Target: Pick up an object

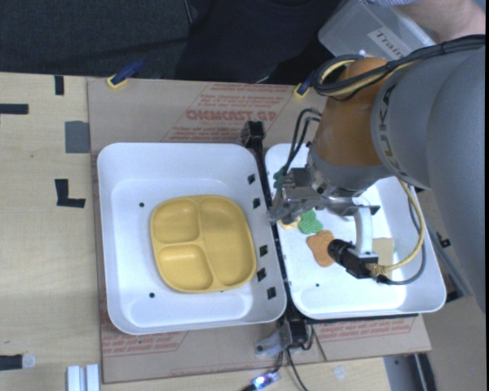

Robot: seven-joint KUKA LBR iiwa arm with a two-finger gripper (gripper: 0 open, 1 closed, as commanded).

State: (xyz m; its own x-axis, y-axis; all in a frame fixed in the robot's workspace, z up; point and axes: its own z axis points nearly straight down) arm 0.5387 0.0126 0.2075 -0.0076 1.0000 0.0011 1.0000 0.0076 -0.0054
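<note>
Behind the left bin, red print on the cardboard sheet is reversed and unreadable. Right of that bin's yellow divided plate, the tool hangs over a green piece and orange piece; its grip state cannot be told, and the orange piece runs front-to-back.

Your arm, reaching in from the right

Its grey body and orange wrist band bend downward, holding the pincer low beneath the wrist.
</note>
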